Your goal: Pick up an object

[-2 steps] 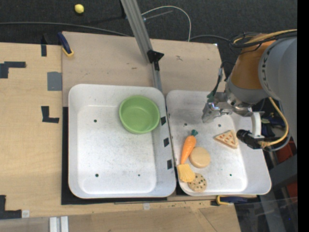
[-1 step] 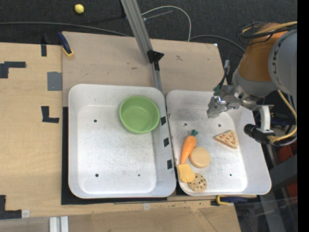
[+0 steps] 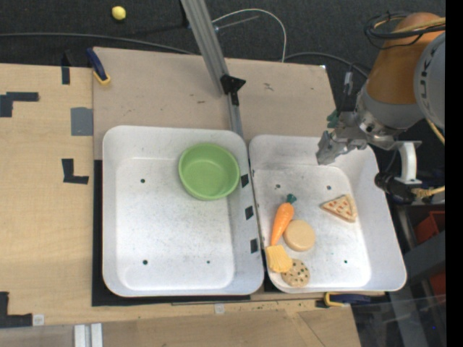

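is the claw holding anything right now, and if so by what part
Nothing is held. The claw hangs over the far end of the right bin, apart from the pizza slice and carrot lying below it.

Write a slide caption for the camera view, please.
Gripper above right bin holding toy food; green bowl in left bin.

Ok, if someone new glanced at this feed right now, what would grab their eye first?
Probably the round green plastic bowl, alone at the back of the left white bin. Next, the cluster of toy food in the right white bin, led by the orange toy carrot. The grey two-finger gripper hangs above that bin's far edge.
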`<state>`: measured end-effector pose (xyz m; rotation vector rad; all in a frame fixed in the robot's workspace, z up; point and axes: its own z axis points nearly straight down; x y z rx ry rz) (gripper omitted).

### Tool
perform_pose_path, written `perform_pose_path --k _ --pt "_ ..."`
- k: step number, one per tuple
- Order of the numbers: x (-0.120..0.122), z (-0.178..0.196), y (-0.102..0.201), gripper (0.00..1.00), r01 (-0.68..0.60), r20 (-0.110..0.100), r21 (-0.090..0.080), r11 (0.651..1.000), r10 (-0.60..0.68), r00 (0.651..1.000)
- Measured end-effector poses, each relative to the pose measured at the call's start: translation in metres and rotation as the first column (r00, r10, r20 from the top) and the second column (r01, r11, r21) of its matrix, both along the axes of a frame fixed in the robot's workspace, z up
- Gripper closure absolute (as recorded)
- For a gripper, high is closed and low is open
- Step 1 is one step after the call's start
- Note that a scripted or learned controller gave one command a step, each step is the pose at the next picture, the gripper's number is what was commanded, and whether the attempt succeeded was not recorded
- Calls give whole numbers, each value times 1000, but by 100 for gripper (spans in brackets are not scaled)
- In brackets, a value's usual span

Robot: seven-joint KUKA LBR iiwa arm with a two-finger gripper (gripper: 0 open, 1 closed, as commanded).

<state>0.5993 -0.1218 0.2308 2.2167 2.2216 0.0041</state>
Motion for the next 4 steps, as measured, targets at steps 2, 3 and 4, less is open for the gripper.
perform_pose_path --k 2,3,4 --pt "-13 -11 105 100 -5 -7 2 1000 5 1000" --pt "-29 -16 148 100 -4 -8 1 1000 4 1000" --pt "-44 -1 203 100 -6 -6 3 1000 6 1000"
